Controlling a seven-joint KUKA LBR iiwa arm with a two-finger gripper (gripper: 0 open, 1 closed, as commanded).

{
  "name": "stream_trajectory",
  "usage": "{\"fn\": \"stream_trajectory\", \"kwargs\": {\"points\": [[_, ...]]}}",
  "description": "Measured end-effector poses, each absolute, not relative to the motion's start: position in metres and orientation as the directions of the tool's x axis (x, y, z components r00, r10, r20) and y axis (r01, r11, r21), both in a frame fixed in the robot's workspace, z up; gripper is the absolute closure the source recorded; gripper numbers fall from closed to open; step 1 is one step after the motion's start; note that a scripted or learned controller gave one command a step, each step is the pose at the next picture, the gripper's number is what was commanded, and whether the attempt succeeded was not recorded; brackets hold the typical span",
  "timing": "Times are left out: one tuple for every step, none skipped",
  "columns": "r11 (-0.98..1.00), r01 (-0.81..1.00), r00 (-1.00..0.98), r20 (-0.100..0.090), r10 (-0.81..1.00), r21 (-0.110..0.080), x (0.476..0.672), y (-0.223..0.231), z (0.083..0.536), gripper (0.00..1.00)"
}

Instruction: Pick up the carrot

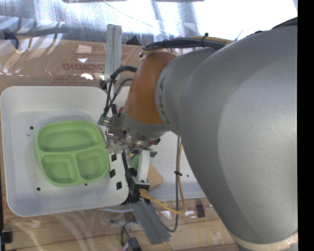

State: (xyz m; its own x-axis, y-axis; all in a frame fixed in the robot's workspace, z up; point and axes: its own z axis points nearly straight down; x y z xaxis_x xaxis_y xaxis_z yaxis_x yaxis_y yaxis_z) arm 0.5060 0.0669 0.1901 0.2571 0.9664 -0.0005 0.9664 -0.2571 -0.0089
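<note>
The big grey arm (235, 135) reached in from the right and covered most of the right bin (191, 184). Its orange band (146, 90) was above the gap between the two bins. The hand (137, 172) pointed down at the near corner of the left bin (15, 140); I cannot tell how it stood. A green tray (70, 151) with three compartments lay in the left bin. A small orange-brown piece (155, 178), maybe the carrot, showed just beside the hand in the right bin.

Single fixed camera, high above the tabletop (52, 229), looking down at a slant. Left bin (15, 140) in full sight; the arm (240, 129) enters from right, close to lens.
</note>
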Motion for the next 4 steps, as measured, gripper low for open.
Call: {"fn": "stream_trajectory", "kwargs": {"points": [[-0.288, 0.958, 0.288, 0.001, 0.958, -0.004, 0.477, 0.126, 0.226, 1.00], [-0.621, 0.784, 0.621, -0.002, 0.784, -0.004, 0.475, 0.221, 0.270, 1.00], [-0.603, 0.797, 0.603, 0.001, 0.797, 0.000, 0.533, 0.219, 0.340, 1.00], [-0.676, 0.737, 0.676, -0.015, 0.737, -0.007, 0.580, 0.156, 0.244, 1.00]]}}
